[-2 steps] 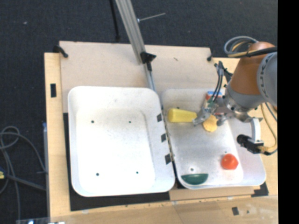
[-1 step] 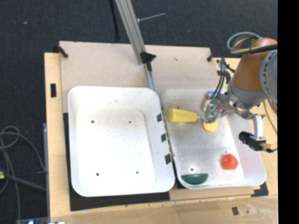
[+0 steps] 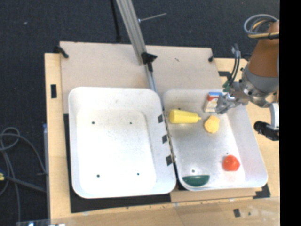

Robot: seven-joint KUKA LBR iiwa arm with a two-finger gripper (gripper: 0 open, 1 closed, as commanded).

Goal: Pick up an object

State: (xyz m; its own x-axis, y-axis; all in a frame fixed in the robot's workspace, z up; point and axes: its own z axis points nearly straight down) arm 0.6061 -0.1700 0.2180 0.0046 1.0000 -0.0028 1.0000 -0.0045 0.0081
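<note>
In the right-hand shallow white plastic bin (image 3: 249, 140) lie several small things. A yellow wedge-shaped block (image 3: 182, 117) rests near the bin's upper left part, its tapered end pointing right toward a small round yellow-orange ball (image 3: 212, 124) that sits just beside it. A small white box with red and blue markings (image 3: 212, 100) stands near the bin's far rim, above the ball. A round red-orange ball (image 3: 230, 163) lies well apart from these, toward the near right corner, and a dark green bowl-like piece (image 3: 196, 180) sits against the near rim.

The claw (image 3: 222, 104) hangs low over the far part of this bin, right beside the small box; whether it touches the box, or how far its fingers are spread, cannot be told from this angle. The grey arm with the orange band (image 3: 263, 60) reaches in from the right.

The left-hand shallow white plastic bin (image 3: 115, 140) touches the right one along its side and shows a speckled floor with a few dark dots.

Both bins rest on a pale wooden tabletop (image 3: 103, 65). A slanted grey metal rail (image 3: 131, 25) rises from its far side. Dark carpet (image 3: 28, 18) surrounds it, with grey cables (image 3: 19, 154) on the left.
</note>
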